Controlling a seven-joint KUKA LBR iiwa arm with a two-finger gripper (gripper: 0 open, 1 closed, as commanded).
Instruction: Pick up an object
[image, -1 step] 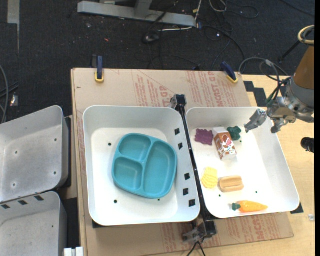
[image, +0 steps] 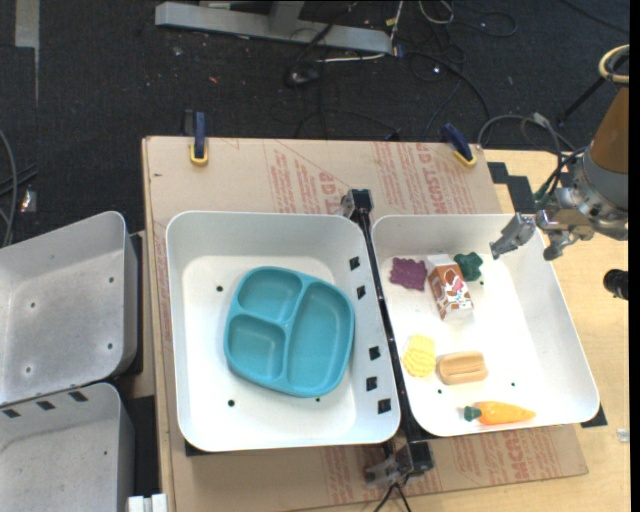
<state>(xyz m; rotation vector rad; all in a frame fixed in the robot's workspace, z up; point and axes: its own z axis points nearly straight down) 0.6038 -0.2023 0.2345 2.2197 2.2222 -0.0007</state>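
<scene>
The right bin (image: 560, 330) holds several toy foods: a purple grape bunch (image: 407, 272), a red and white carton (image: 450, 289), a small dark green piece (image: 468, 265), a yellow corn piece (image: 420, 355), a tan bread slice (image: 461, 368) and an orange carrot (image: 499, 412). A teal divided plate (image: 291, 329) lies in the left bin (image: 190, 250). My gripper (image: 531, 239) hangs above the right bin's far right edge, open, with nothing between its fingers. It is to the right of the green piece and apart from every object.
Blue and yellow clamps (image: 199, 138) (image: 459, 144) grip the bench's far edge. A black divider (image: 375, 310) runs between the bins. Spare white bins (image: 60, 290) lie off the bench at the left. Cables cross the dark floor behind.
</scene>
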